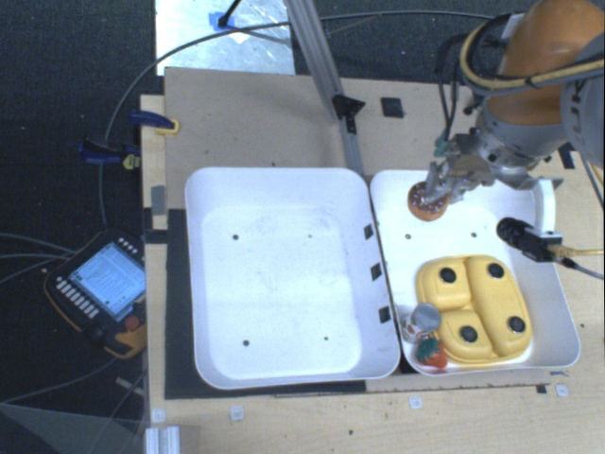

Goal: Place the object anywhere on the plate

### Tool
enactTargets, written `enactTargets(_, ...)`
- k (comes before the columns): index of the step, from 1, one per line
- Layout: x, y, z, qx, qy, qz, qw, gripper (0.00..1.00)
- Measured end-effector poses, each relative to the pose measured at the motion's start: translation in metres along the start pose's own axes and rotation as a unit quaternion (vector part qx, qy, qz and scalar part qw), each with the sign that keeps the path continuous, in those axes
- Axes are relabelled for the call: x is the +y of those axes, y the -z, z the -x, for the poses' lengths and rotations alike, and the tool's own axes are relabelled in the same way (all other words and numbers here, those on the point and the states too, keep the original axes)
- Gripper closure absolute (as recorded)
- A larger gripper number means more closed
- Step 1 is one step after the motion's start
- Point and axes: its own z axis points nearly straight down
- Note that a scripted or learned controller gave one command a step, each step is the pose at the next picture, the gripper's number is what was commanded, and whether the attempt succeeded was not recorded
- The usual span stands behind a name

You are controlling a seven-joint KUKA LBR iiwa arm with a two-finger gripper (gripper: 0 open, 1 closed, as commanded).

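Small brown object (427,203), lying flat in the upper left corner of the right bin (463,246), well apart from the yellow plate (473,303) toward the frame's lower right. Round from above, so no clear long axis or heading. Jaws right over it, perhaps touching; open or closed, cannot tell. Probably the pickup step. Next: secure grip, lift, short carry down-frame onto the plate.

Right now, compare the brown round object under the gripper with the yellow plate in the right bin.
The brown object is small, round and dark; the yellow plate is much larger, squarish and split into compartments. The brown object sits near the bin's far edge, directly below the gripper; the yellow plate lies toward the near edge, away from the gripper. Both rest in the right bin.
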Motion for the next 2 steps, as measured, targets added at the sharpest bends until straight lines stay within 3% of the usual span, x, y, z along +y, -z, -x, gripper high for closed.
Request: enactTargets(2, -0.014, -0.020, -0.106, 0.000, 0.000, -0.001, 1.0000, 1.00)
